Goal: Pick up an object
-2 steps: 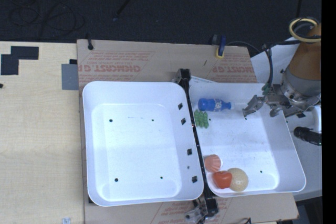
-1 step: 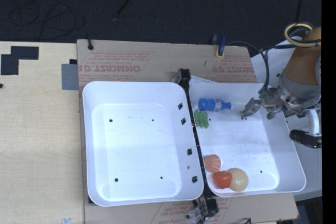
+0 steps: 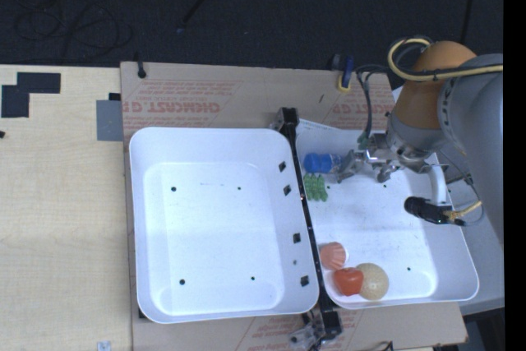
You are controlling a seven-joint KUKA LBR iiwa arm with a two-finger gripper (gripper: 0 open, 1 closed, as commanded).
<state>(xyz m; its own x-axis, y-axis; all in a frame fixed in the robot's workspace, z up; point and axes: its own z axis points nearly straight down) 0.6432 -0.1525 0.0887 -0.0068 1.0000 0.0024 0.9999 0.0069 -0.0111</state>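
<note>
Hand above the right bin, near the blue object

The hand (image 3: 371, 160) hangs at centre right of the frame; its grip I cannot tell. The blue object (image 3: 320, 163) lies just left of it, green toy (image 3: 316, 190) below.

A single fixed camera looks down on the bench from above at a slant, set far enough back to take in both white bins whole. The left bin (image 3: 214, 226) fills the middle of the view and the right bin (image 3: 411, 259) sits toward the right side. The near edge of the cardboard sheet (image 3: 205, 99) under the bins runs along the bottom, while the dark floor with cables (image 3: 74, 4) lies across the top, at the far side. The arm (image 3: 460, 107) enters from the right.
</note>
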